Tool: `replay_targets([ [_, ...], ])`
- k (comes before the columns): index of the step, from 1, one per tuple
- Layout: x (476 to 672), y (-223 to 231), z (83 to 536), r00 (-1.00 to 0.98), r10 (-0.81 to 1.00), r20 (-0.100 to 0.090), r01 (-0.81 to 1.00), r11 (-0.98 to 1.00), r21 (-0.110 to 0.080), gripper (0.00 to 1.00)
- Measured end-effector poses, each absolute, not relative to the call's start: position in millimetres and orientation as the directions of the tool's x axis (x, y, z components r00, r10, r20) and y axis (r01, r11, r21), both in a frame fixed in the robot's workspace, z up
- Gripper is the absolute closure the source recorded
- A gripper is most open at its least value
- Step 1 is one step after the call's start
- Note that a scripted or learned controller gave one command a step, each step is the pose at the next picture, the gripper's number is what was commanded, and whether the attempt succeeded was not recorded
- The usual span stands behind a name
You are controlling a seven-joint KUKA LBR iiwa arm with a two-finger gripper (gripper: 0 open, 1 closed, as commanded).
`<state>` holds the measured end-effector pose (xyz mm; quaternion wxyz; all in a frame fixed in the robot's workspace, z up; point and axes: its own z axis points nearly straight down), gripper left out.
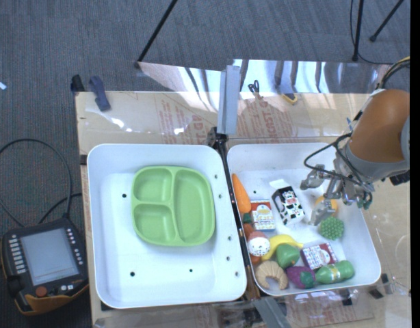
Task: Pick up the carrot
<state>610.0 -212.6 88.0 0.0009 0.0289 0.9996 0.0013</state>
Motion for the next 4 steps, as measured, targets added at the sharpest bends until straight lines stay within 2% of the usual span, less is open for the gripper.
replay_targets([
  [1, 607.3, -213, 88, -0.997, 0.083, -0.003, 0.083, 0.997, 0.001, 0.0],
  [2, 615.5, -214, 89, -0.992, 0.122, -0.005, 0.122, 0.993, 0.002, 0.0],
  [3, 618.2, -212, 90, -0.991, 0.137, -0.004, 0.137, 0.991, 0.002, 1.0],
  [4, 589.7, -208, 95, -0.997, 0.083, -0.008, 0.083, 0.997, 0.001, 1.0],
])
